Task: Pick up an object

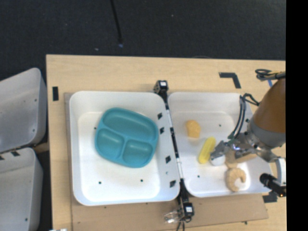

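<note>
In the right bin (202, 100) lie a small orange-yellow lump (193, 128), a yellow corn-like piece (207, 150) and a pale tan pastry-like piece (235, 178). My gripper (222, 155) reaches in from the right and sits low in that bin, just to the right of the yellow piece and above the pale piece. Its fingers are spread with a small gap, and nothing shows between them. The left bin (86, 182) holds a teal divided plate (126, 137).
A ridge with black clips (169, 138) divides the two bins. The arm's orange band and grey wrist (272, 114) cover the right bin's right side. Cables run beside the wrist. Wooden bench (120, 71) surrounds the bins.
</note>
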Tool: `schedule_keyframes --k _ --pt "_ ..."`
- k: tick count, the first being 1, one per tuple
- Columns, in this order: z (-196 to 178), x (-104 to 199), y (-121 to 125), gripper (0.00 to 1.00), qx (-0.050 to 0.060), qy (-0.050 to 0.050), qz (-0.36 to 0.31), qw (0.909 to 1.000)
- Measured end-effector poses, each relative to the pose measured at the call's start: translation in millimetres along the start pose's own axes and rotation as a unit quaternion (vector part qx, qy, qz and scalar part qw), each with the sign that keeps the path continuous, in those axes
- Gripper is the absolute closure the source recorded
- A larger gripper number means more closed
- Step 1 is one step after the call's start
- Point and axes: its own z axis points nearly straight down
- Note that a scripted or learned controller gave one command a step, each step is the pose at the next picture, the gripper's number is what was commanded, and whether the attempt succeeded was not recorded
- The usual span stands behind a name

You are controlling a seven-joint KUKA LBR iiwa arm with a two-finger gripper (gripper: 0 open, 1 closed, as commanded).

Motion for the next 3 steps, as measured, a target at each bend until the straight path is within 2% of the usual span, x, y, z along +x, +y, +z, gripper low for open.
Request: schedule_keyframes --k 1,2,3 --pt "44.3 -2.2 1.9 0.0 -0.005 -0.002 0.0 1.0" --pt "30.1 -5.5 4.0 1.0 -0.01 -0.005 0.006 0.9999" --pt "-13.6 -8.7 8.6 1.0 -0.005 -0.001 0.001 1.0"
